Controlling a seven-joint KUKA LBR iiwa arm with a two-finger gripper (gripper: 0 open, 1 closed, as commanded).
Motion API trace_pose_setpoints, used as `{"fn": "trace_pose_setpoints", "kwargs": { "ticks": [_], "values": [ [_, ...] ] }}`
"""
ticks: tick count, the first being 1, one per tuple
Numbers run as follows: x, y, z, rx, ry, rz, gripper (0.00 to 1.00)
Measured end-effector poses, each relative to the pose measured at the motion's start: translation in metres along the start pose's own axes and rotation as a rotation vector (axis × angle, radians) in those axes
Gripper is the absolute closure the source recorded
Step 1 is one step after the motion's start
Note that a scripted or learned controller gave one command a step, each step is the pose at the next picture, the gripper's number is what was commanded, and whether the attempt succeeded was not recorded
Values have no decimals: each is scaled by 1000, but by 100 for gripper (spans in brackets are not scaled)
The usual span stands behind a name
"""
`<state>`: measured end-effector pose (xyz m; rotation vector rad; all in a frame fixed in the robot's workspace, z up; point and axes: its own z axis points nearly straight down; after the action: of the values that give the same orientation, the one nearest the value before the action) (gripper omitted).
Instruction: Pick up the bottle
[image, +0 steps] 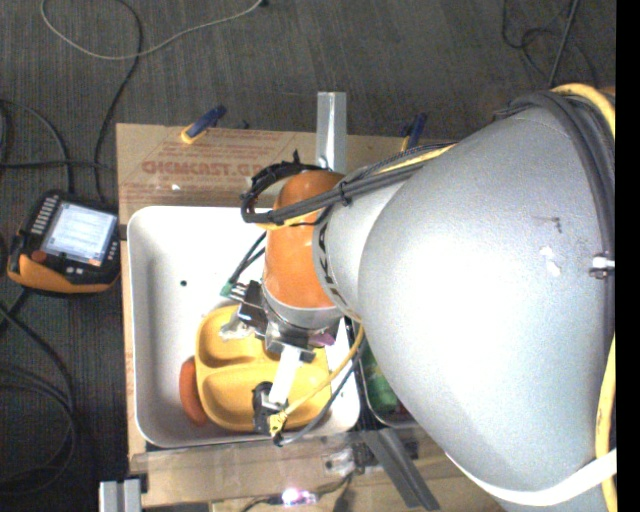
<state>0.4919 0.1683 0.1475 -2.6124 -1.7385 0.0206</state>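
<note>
arm (480, 300): I see it reach from the right, wrist down over the left bin (165, 300) | gripper (272, 405): low on a yellow object (225, 375), grip state I can't tell | bottle (378, 385): possibly the green thing at right bin's edge

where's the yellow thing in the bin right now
The yellow object lies in the left bin, near its front edge, directly beneath the gripper.

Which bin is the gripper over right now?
The left bin. The gripper sits low above a yellow object in its near corner. The right bin is mostly hidden under the arm.
</note>
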Motion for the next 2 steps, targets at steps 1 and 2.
{"fn": "trace_pose_setpoints", "kwargs": {
  "ticks": [1, 2],
  "values": [
    [7, -13, -13, -3, 1, -199, 0],
    [73, 8, 51, -12, 5, -306, 0]
  ]
}}
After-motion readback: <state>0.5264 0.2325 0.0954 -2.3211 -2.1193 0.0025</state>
